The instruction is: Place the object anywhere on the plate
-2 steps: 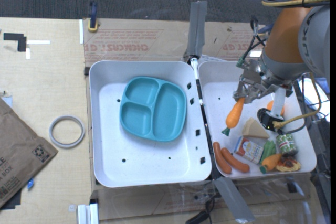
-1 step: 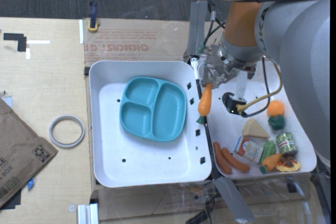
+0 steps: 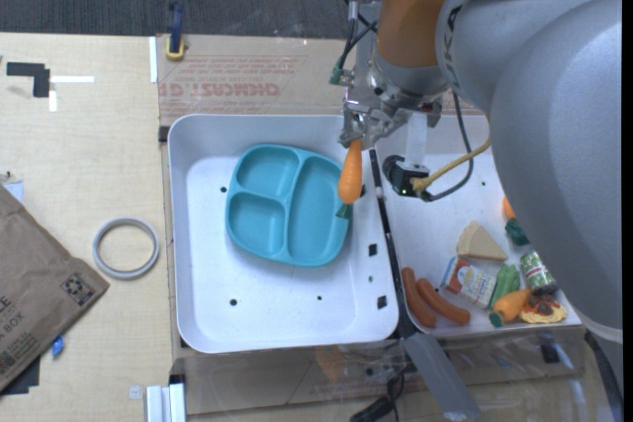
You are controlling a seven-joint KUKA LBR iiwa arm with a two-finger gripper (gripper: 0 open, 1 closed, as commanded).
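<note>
A turquoise plate [image 3: 287,205] with three compartments lies in the left white bin [image 3: 203,311]. An orange toy carrot [image 3: 350,175] with a green top hangs upright over the plate's right edge. My gripper [image 3: 357,139] is shut on the carrot's upper end, just above the divider between the two bins. The carrot's green tip points down toward the plate's right rim.
The right bin [image 3: 447,212] holds toy food: two sausages [image 3: 431,301], a cheese wedge [image 3: 480,241], a small carton [image 3: 472,283], a second carrot [image 3: 506,304] and a pizza slice [image 3: 543,311]. A tape ring [image 3: 126,246] and a brown paper bag [image 3: 35,287] lie on the bench at left.
</note>
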